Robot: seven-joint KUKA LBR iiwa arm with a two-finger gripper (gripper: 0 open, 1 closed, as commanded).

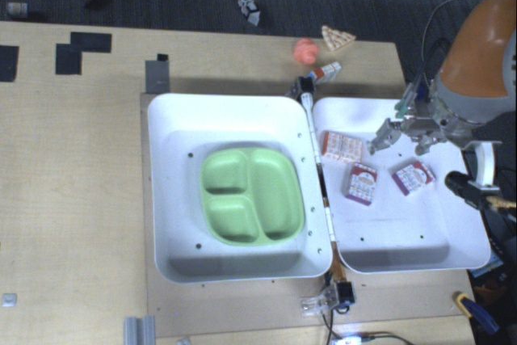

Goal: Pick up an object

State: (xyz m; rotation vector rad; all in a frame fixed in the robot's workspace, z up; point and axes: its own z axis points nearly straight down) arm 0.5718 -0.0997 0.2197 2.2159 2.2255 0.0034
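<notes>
We see our claw point(406, 138) hovering over the right bin point(420, 250), near its far edge, with its two fingers spread open and nothing between them. Three small packets lie on the bin floor around it: a pale carton point(342, 146) just to the claw's left, a red-patterned packet point(361, 183) below and left of the claw, and a second red packet point(412, 177) almost straight below the claw. Any of them would serve as the object to pick up; we judge the second red packet the closest candidate.

Well off to the claw's left, the left bin point(174, 174) holds a green divided tray point(249, 195), which we do not need.

What worries us is the flatness of these packets. If we descend off-centre, one finger may land on top of a packet and press it down, or nudge it sideways along the smooth floor. The packets also lie tilted, so fingers not turned to match may close on a corner and let it slip out on lifting.
</notes>
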